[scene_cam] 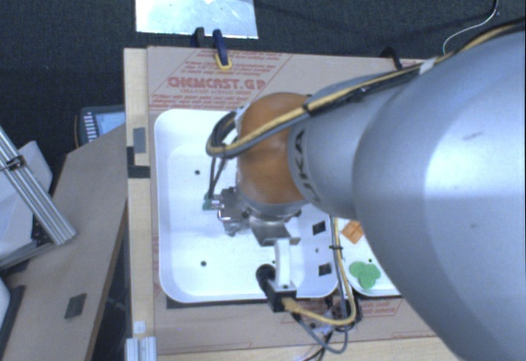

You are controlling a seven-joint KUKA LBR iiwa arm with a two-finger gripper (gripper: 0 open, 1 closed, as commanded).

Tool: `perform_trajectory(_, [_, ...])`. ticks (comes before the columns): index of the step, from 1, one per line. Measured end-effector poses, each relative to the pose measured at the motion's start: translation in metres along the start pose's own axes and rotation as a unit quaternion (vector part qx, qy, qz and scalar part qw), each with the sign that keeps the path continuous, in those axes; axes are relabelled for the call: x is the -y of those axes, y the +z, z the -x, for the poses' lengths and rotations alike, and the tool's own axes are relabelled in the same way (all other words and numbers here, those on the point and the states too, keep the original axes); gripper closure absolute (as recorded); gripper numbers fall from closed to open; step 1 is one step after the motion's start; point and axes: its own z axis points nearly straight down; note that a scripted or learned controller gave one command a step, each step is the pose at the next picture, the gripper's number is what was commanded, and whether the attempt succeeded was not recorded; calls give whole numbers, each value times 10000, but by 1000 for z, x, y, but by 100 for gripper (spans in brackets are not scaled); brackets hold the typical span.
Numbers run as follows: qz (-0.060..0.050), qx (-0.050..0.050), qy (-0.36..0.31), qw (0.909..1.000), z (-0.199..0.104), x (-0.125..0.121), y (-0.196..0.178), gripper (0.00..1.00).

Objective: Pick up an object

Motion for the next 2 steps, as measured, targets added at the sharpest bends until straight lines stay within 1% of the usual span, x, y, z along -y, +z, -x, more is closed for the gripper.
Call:
perform_trajectory(1, [78, -34, -25, 10000, -34, -27, -77, 100])
perform_trajectory(2, [114, -53, -14, 9999, -8, 8, -213, 100])
